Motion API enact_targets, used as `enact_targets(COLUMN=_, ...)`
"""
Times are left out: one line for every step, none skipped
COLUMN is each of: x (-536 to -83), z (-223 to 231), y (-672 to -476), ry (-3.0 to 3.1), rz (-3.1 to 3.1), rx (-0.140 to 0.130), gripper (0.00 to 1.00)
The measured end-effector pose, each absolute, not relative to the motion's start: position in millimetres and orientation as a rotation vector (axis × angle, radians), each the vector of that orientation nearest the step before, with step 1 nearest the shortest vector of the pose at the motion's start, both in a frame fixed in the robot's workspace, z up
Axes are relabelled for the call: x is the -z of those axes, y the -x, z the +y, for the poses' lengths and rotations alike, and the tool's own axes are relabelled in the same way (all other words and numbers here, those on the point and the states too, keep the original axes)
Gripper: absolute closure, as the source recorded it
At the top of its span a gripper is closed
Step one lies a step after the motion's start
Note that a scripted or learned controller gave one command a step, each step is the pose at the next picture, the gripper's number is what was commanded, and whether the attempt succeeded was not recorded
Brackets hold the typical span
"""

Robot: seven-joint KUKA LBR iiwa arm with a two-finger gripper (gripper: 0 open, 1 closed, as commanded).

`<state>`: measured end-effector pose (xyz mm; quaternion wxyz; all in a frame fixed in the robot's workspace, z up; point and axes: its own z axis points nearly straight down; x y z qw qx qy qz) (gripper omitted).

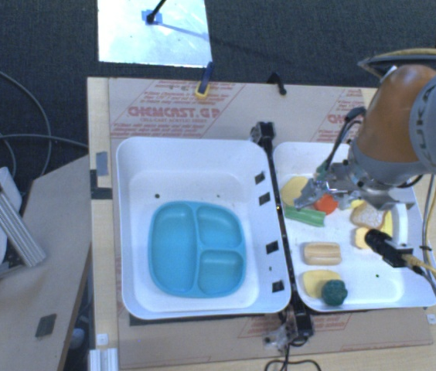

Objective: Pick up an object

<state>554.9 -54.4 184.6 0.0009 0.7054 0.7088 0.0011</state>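
The metal 2-finger gripper [316, 197] hovers in the right white bin [372, 288], its tips beside the small orange round piece [326, 204] and long green stick [304, 216]. Whether it is spread, I cannot tell. With both objects touching, it could nudge 1 aside or catch 2.

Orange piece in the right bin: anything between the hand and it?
Nothing visible does. The hand sits right at the orange piece, with the green stick just below-left and a yellow piece behind. Those neighbours crowd it, but none lies between.
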Motion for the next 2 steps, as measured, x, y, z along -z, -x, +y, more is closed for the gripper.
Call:
enact_targets(x=-243, z=-110, y=-561.7, ry=-2.218, rz=2.213, rx=-0.005, gripper=0.0)
enact_targets(x=-87, z=-97, y=-596.2, ry=-2.219, rz=2.231, rx=0.005, gripper=0.0)
